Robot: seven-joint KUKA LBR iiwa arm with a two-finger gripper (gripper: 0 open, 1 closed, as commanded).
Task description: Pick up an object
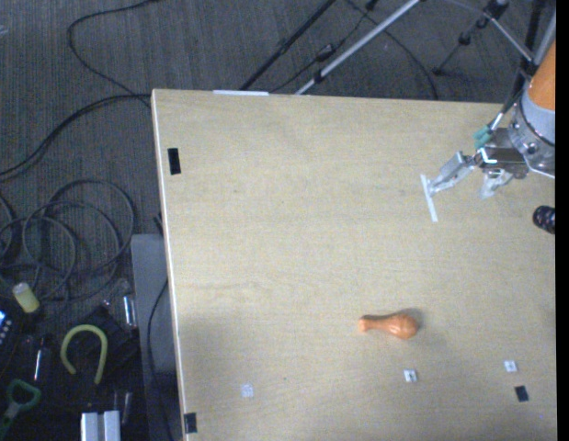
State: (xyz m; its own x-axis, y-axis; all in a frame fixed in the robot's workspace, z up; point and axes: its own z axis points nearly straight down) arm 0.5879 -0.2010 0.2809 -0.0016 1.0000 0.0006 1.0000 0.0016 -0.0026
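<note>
An orange, pear-shaped object (392, 325) lies on its side on the light wooden bench top (293, 228), in the lower right part of the camera view. My gripper (468, 182) hangs near the upper right, well above and to the right of the orange object. Its two fingers are spread apart, open, with nothing between them.
A short white strip (429, 198) lies on the bench just left of the gripper. A small dark thing (544, 217) sits at the right edge. Small tags (410, 375) dot the front of the bench. Cables (63, 237) and tools cover the floor on the left.
</note>
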